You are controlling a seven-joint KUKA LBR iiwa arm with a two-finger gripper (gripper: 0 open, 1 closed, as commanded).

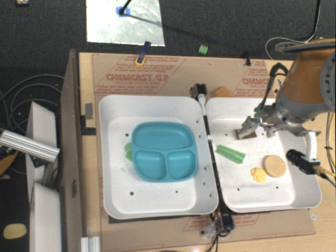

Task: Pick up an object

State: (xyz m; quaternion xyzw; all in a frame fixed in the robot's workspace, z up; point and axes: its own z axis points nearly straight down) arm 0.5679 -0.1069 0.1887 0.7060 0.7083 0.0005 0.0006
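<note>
In the right bin [294,198] lie a green cylinder [230,154], a round tan disc [274,166] and a small yellow piece [258,175]. My gripper [255,128] hangs low over the back half of this bin, above and just right of the green cylinder. A small dark brown shape [245,135] sits at its left tip; I cannot tell whether that is an object or part of the gripper. The left bin [118,193] holds a teal divided plate [164,151], with a green piece [127,151] poking out from under its left edge.
The grey arm with its orange band [310,77] comes in from the right above the right bin's back corner. A black part [300,161] sticks out over the bin's right rim. An orange-tan item [223,92] lies on the cardboard behind the bins.
</note>
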